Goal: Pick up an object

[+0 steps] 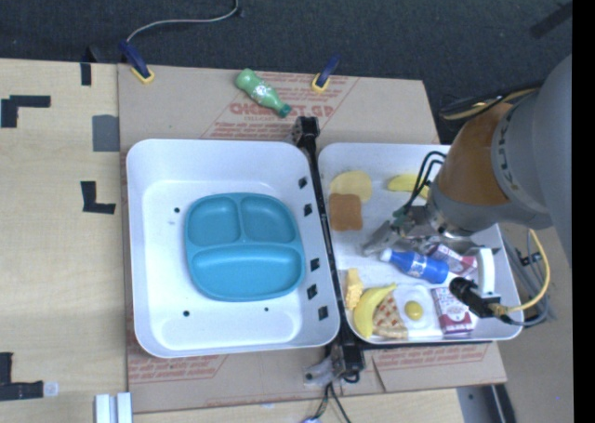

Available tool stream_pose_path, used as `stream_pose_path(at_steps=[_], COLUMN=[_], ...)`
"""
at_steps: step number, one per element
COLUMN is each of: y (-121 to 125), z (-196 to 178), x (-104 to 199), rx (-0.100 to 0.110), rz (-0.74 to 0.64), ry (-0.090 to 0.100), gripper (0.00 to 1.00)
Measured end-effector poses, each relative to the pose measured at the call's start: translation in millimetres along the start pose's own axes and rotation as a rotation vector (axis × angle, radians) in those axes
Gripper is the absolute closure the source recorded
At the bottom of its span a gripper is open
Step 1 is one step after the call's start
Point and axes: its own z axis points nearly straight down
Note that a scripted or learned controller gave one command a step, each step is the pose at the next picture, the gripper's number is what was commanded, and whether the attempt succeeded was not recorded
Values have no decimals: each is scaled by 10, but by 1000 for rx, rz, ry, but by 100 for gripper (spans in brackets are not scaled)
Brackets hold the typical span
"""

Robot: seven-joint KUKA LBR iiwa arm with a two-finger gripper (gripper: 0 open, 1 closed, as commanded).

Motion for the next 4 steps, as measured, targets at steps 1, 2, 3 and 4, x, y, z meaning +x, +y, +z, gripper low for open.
stream_pose_path(at_steps=[1,2,3,4], y=[-357,-485,-146,287], z=[-458,-198,-4,-1], x=[-127,-91,-111,248], rx=[3,-24,-5,-3], rz=[0,3,0,-1], ry=[0,-14,-3,-1], gripper=[0,0,0,0])
